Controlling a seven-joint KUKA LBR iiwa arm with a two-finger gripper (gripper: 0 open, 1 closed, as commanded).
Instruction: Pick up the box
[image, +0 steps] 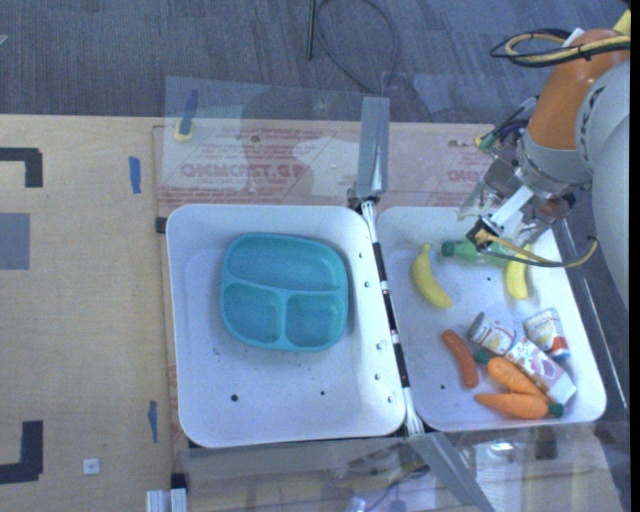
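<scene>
The jaws, whose state I cannot tell, are hanging over the right bin (440, 392), while the box (536, 362) is lying well nearer the front than them, just beside the carrots (516, 377), so I am advising a square approach across its narrow sides.

Slim white-and-pink box (540, 366), flat, slanted, in the right bin (440, 395), lower-right corner

At the upper right of my feed I see the arm (612, 170), pale grey rounded casing, a broad orange band (568, 100) above the wrist, yellow cables (530, 42) looping at the top edge
</scene>
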